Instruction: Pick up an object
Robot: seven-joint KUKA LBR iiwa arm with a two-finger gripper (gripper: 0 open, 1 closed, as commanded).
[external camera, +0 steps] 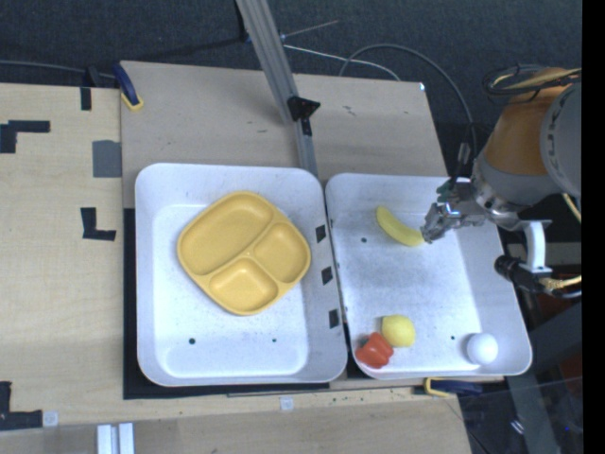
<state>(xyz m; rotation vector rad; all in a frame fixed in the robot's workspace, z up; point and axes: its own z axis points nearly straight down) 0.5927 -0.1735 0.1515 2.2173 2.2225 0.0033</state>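
Grey arm reaching in from the right over the right bin [492,282], claw [437,223] low beside the yellow banana [399,227] at its right end, grip state impossible to tell, yellow divided plate [244,252] in the left bin [161,282].

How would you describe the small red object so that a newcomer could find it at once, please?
Look at the right bin, then at its near left corner. There the red object lies touching a yellow lemon-like ball. It is the only red thing on the bench; the white ball sits apart in the other near corner.
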